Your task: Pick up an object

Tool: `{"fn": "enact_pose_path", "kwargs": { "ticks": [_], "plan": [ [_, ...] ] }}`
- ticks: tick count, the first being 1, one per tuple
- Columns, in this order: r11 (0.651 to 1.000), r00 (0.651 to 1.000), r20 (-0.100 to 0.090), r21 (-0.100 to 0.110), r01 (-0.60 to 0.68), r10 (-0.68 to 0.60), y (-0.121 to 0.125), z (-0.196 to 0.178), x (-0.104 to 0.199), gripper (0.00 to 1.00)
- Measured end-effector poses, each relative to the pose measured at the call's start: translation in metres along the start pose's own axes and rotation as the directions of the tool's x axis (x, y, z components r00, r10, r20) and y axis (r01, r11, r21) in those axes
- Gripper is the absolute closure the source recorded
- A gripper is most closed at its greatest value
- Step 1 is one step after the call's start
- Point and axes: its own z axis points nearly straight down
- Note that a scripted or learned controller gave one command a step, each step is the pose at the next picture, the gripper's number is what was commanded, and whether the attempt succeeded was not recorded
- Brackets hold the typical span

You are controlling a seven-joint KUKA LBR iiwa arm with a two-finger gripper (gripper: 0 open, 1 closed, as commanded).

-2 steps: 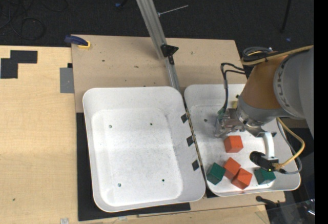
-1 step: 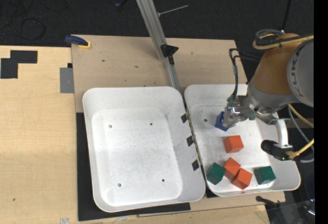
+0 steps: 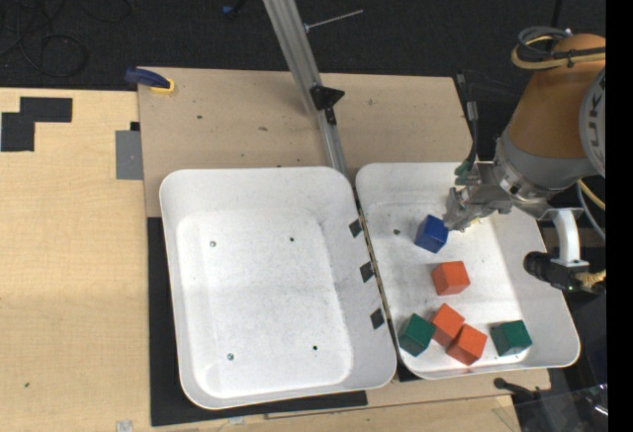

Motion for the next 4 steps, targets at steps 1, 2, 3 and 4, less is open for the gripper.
{"fn": "enact_pose_path", "kwargs": {
  "ticks": [1,2,3,4],
  "plan": [
    [1.0,1.0,-0.001,0.005,0.003,-0.003,-0.002,-0.007,0.049,1.0],
    [1.0,1.0,-0.002,0.005,0.003,-0.003,0.01,-0.009,0.091,1.0],
    [1.0,1.0,-0.003,0.005,0.005,-0.005,0.016,-0.02,0.146,1.0],
    [1.0,1.0,-0.001,0.006,0.004,-0.004,0.022,-0.005,0.201,1.0]
  ]
}}
